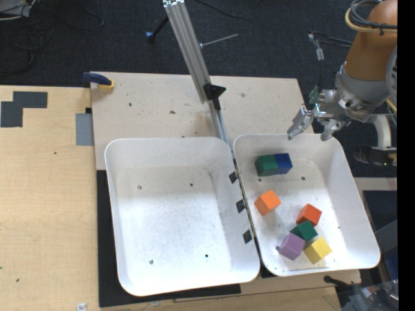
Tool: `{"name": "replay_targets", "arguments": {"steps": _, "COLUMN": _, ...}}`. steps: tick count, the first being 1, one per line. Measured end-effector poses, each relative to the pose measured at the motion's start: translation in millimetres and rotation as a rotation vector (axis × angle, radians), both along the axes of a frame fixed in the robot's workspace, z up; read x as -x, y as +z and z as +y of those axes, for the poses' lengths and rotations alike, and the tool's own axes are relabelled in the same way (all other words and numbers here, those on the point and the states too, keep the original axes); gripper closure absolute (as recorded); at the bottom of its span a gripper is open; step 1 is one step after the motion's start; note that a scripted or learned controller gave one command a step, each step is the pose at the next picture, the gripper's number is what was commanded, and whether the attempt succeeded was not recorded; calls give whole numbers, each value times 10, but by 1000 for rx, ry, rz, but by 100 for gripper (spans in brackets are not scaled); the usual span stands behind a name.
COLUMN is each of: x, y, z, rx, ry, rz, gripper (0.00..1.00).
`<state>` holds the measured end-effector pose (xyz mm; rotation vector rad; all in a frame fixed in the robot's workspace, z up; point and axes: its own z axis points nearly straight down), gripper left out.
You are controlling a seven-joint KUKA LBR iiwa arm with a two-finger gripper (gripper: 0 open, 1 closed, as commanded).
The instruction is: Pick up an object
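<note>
Green block point(266, 166) touching blue block point(283, 163), near the far wall of the right bin point(353, 193); closest pick. Nearer the bin's middle, orange block point(267, 202); toward its near corner, red point(310, 214), dark green point(303, 231), purple point(291, 245) and yellow point(317, 250) bunched tight, harder to separate. Above the bin's far rim, gripper point(314, 126): fingers spread, holding nothing, likely poised to descend.
</note>
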<state>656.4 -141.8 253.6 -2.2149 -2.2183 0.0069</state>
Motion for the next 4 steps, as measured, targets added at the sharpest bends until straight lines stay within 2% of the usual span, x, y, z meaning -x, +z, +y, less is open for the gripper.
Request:
{"name": "replay_targets", "arguments": {"steps": 1, "x": -9, "y": 31, "z": 3, "rx": 2, "ry": 3, "rz": -4, "gripper": 0}}
{"name": "replay_targets", "arguments": {"steps": 3, "x": 74, "y": -1226, "z": -69, "rx": 0, "ry": -2, "rz": 0, "gripper": 0}}
{"name": "replay_targets", "arguments": {"steps": 4, "x": 4, "y": -1320, "z": -82, "rx": 7, "ry": -2, "rz": -29, "gripper": 0}}
